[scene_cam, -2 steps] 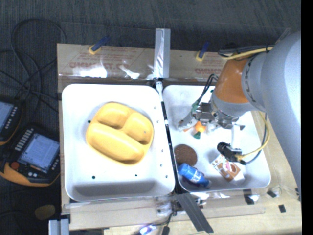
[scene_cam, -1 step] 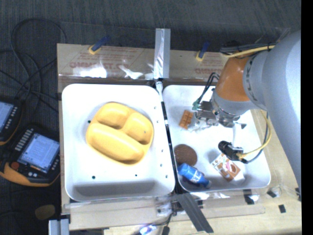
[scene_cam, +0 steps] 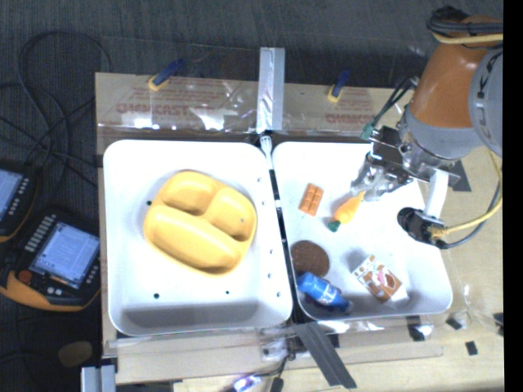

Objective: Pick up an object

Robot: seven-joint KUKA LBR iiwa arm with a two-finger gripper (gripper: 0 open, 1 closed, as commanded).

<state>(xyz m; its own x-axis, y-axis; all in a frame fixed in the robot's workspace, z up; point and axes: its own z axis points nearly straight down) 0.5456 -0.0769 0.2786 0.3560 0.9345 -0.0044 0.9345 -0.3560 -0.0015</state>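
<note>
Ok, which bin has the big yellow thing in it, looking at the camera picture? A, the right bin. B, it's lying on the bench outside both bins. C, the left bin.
C: the big yellow thing lies in the middle of the left bin, while the right bin holds small items such as the brown disc and the blue object.

We're looking at a robotics lab setup: grey-and-orange industrial arm point(scene_cam: 458, 96) reaching in over two white bins point(scene_cam: 114, 300) on a bench w/ taped plastic sheeting point(scene_cam: 196, 104). We're spotting teach pendants point(scene_cam: 57, 260) lying on dark carpet point(scene_cam: 49, 23) at the left, cables point(scene_cam: 49, 137) trailing round them. Toy props are sitting in the bins, no household clutter.
</note>
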